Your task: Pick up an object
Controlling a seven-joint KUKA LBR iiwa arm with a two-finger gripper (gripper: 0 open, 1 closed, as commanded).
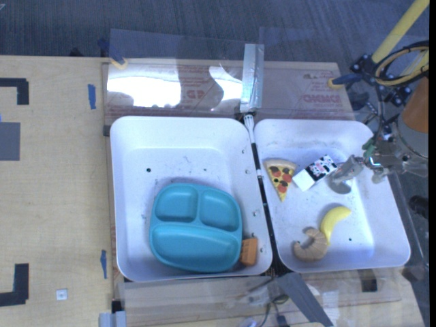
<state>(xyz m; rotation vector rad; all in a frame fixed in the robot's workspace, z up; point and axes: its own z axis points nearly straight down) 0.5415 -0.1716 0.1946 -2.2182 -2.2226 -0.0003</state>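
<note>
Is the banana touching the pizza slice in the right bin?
Apart. The camera view shows bare white bin floor between the banana and the pizza slice.

The arm [415,121] ran off the right edge, so most of it was cut away. Whether the jaws stood open or closed was too blurred to tell. Left of the jaws, the print on a small black-and-white object [317,169] was too small to read. Farther left, in the other bin, a teal tray [196,227] hid most of an orange piece [249,251].
</note>
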